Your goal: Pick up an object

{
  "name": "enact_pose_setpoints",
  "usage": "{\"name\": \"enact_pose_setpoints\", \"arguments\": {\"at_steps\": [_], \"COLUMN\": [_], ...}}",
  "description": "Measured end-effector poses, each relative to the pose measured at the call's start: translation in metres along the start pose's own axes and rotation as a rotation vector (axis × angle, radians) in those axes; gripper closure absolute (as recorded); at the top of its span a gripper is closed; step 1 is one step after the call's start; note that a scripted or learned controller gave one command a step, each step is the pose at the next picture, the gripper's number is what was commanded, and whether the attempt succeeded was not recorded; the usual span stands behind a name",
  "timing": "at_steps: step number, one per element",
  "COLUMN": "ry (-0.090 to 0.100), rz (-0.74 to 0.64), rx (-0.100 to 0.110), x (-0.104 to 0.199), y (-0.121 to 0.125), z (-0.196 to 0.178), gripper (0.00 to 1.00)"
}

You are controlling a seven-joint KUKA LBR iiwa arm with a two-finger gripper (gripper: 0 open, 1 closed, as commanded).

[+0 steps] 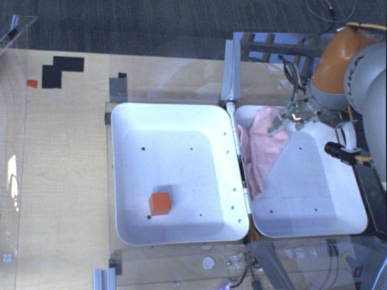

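A pink cloth [261, 148] lies crumpled along the left side of the right bin [314, 222]. Its upper right corner reaches up to my gripper [289, 119]. The gripper hangs over the back of that bin, right at the cloth's top edge, and I cannot make out whether it touches the cloth. A small orange cube [160, 203] rests on the floor of the left bin [181, 125], near its front left corner and far from the gripper.
The grey arm with its orange band [334, 65] comes in over the right bin's back right corner, with cables around it. A metal divider post [230, 71] stands behind the seam between the bins. Black marks [59, 70] lie on the bench at far left.
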State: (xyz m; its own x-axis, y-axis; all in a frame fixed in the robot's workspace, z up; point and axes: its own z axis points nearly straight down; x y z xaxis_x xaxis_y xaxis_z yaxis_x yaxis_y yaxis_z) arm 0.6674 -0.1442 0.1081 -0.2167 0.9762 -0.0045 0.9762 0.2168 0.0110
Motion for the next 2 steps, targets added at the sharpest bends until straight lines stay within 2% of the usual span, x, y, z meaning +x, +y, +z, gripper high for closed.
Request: {"name": "enact_pose_setpoints", "arguments": {"at_steps": [1, 2], "ry": [-0.002, 0.002], "rz": [0.071, 0.195], "rx": [-0.002, 0.005], "x": [-0.023, 0.015], "y": [0.0, 0.007], "z": [-0.103, -0.035], "gripper": [0.0, 0.0]}}
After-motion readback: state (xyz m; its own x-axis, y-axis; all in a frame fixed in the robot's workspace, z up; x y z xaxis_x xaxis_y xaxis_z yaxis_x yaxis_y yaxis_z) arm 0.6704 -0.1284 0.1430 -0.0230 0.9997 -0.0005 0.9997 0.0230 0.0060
